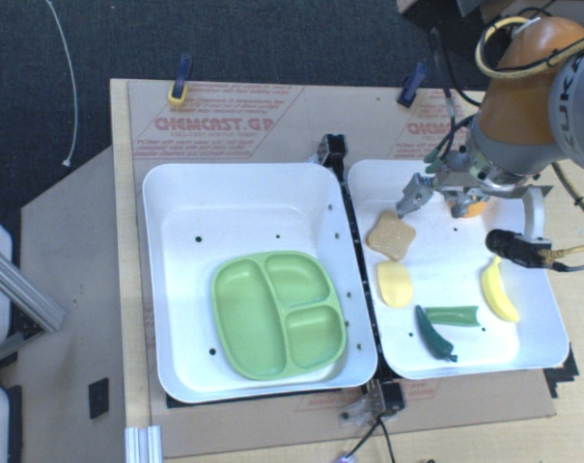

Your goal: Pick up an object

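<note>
My gripper [437, 199] hangs over the back of the right bin [533, 350], open, with bare bin floor between its fingers. A small orange object [476, 206] lies just to the right of it, partly hidden by the wrist. A tan bread slice [392, 236] lies just in front of and to the left of the left fingertip, apart from it. Nearer the front lie a pale yellow piece [395, 284], a yellow banana [499, 292] and a green pepper [442, 324].
The left bin [176, 210] holds a green divided plate [277, 312]. A black divider [354, 249] runs between the two bins. A black fitting with a cable [515, 247] juts from the arm over the right bin. Clamps sit at the board's back edge.
</note>
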Robot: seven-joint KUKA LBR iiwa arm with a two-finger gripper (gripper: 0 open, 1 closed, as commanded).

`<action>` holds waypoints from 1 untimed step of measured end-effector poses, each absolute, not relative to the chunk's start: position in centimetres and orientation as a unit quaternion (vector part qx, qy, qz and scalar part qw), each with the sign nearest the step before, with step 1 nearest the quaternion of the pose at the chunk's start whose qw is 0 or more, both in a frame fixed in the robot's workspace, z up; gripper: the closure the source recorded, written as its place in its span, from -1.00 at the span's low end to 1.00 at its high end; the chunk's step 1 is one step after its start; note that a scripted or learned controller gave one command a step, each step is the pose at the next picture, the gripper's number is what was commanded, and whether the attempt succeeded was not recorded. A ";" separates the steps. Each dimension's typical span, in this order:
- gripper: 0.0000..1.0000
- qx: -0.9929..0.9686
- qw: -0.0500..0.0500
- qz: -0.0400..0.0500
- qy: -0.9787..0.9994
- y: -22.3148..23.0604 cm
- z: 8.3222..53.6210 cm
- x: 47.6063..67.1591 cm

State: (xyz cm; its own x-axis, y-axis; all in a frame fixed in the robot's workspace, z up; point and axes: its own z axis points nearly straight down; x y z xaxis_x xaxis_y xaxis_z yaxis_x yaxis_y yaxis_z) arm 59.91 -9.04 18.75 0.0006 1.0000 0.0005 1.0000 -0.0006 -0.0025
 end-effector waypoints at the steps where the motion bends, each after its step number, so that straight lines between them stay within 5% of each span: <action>1: -1.00 -0.708 0.003 0.002 -0.707 -9.9 12.9 59.8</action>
